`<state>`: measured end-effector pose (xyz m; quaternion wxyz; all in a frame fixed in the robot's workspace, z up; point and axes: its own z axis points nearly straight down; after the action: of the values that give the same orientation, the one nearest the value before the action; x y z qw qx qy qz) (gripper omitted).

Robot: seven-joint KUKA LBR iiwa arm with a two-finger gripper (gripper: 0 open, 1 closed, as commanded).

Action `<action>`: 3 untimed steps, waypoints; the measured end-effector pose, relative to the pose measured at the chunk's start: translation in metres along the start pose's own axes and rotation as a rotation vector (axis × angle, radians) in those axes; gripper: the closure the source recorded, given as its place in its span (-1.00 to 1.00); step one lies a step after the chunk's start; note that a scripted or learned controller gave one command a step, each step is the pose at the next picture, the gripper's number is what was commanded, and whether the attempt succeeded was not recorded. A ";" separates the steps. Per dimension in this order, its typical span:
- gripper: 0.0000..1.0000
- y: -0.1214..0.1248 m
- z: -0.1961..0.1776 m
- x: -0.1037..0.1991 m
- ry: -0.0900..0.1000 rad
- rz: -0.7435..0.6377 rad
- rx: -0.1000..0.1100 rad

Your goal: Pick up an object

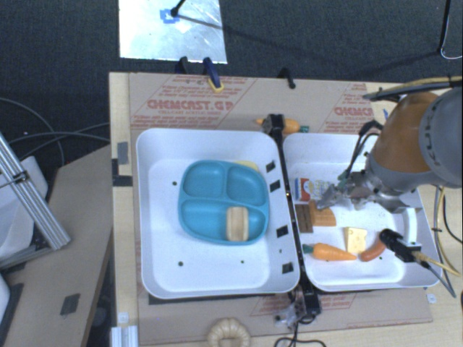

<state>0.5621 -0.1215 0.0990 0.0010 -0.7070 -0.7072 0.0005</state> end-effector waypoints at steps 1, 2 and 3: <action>-1.00 0.004 0.010 0.001 0.001 -0.001 -0.010; 1.00 0.007 -0.003 0.002 0.002 -0.001 -0.018; 1.00 -0.001 -0.062 -0.002 -0.002 -0.003 -0.007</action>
<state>0.5615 -0.1230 0.1608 -0.0021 -0.7061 -0.7081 -0.0013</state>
